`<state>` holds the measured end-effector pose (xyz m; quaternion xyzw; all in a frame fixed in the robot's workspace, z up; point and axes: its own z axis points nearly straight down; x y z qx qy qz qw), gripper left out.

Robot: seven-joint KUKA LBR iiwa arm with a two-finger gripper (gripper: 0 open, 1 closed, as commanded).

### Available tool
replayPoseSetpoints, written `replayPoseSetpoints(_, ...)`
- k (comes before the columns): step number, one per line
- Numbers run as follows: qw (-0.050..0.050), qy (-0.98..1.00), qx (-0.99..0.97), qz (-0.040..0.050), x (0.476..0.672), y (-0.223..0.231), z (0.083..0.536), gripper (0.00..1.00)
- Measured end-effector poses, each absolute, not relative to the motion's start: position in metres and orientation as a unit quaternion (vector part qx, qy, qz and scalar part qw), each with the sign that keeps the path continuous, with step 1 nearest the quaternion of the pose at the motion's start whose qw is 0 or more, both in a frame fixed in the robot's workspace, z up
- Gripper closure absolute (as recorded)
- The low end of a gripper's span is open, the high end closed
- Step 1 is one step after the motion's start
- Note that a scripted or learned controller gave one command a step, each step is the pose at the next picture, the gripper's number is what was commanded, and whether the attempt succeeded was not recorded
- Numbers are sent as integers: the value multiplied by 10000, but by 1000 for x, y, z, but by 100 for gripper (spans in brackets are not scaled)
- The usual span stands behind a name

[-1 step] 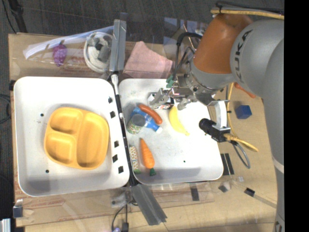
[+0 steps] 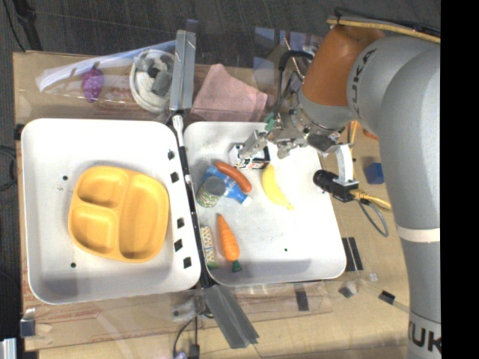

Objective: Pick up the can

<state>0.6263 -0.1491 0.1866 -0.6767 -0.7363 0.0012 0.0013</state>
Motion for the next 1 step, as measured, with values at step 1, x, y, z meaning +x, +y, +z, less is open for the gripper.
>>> replayPoseSetpoints(1, -93, -7235, -6903, -51, 661, -156, 115, 0)
